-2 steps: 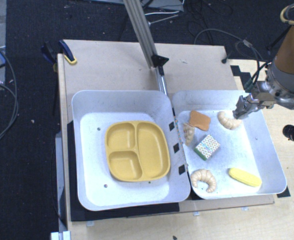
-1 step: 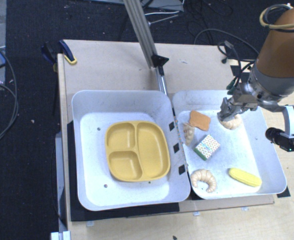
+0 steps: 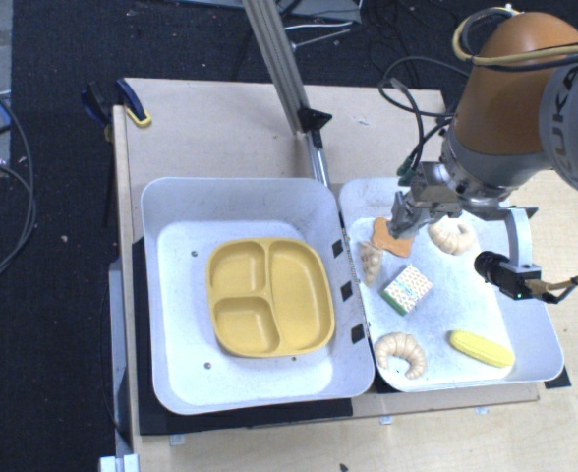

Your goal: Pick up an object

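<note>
Hovering over the right bin (image 3: 535, 357), my hand (image 3: 404, 222) sits at the bin's upper-left part, right above an orange wedge (image 3: 391, 241); whether it is spread or closed on anything I cannot tell from this angle.

The wedge lies at about 10 o'clock in the bin, touching or just beside a pale shell-like piece (image 3: 370, 262) at its 8 o'clock. A cream roll (image 3: 450, 236) lies at 3 o'clock from my hand, a green-and-white box (image 3: 407, 289) near the bin's middle, a croissant (image 3: 402, 353) at 7 o'clock and a corn cob (image 3: 481, 348) at 5 o'clock. The left bin (image 3: 171, 214) holds a yellow tray (image 3: 269, 296).

I judge the wedge light, thin and flat, probably rigid plastic, so it may slide on the smooth floor. I would pinch it across its narrow width, coming down low, and stay clear of the shell piece.
</note>
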Action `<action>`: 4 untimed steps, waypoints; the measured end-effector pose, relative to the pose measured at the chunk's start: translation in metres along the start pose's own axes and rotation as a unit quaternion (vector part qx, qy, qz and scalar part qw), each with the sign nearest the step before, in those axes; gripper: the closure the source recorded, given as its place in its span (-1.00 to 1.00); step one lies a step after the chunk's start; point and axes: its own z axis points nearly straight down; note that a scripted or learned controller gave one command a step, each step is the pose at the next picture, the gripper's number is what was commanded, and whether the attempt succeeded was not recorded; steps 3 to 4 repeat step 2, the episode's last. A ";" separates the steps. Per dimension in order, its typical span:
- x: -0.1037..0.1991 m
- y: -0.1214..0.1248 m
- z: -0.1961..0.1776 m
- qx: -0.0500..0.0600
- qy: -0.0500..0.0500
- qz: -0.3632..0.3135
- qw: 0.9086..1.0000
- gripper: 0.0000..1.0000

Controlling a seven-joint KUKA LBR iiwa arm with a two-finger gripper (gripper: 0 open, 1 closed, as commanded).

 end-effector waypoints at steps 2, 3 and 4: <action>0.110 -0.016 0.039 0.002 0.000 0.000 1.000 1.00; 0.110 -0.016 0.039 0.002 0.000 0.000 1.000 1.00; 0.110 -0.016 0.039 0.002 0.000 0.000 1.000 1.00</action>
